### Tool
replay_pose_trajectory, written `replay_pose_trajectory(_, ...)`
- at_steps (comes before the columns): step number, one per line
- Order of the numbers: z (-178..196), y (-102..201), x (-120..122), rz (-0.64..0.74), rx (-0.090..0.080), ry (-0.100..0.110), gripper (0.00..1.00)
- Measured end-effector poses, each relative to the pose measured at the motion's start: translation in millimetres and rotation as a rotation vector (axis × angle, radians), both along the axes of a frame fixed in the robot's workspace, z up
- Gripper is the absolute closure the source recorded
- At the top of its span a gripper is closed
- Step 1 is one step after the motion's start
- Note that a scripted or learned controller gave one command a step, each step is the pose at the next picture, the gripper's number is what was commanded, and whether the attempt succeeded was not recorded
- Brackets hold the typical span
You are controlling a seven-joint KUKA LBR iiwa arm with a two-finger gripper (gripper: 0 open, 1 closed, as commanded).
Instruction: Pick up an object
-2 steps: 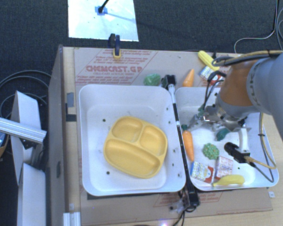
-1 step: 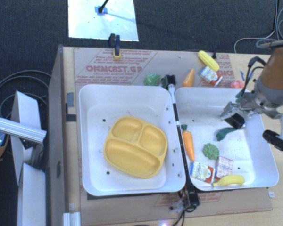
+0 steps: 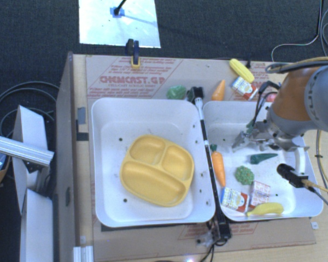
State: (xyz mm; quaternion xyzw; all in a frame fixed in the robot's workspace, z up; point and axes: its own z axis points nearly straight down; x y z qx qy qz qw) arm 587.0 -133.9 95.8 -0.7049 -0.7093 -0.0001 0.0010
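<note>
Down in the right white bin (image 3: 306,203), the grey arm's jaws (image 3: 250,140) hang low; whether apart or together I cannot tell. Near them lie a dark green leaf-shaped toy (image 3: 262,158), a green broccoli floret (image 3: 244,174) and an orange carrot (image 3: 218,167). A yellow sectioned plastic tray (image 3: 157,170) sits in the left bin (image 3: 106,162), both on a cardboard-covered desk (image 3: 153,75) over dark carpet (image 3: 33,31)

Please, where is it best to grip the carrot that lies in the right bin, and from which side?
Probably at the thick orange middle of the carrot, coming from above. It lies flat and lengthwise along the right bin's left wall, so the fingers should close across its narrow width. The wall side looks tight, so one finger has little room there.
</note>
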Motion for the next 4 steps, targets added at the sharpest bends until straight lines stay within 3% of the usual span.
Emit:
replay_pose_trajectory(1, 76, -45, 34, -0.006, -0.006, -0.013, 0.0)
replay_pose_trajectory(2, 6, -75, -10, -0.009, -0.001, 0.004, 0.0)
replay_pose_trajectory(3, -11, 19, 37, 0.007, 0.001, -0.007, 0.0)
replay_pose_trajectory(4, 0, 13, 35, -0.001, -0.001, -0.007, 1.0)
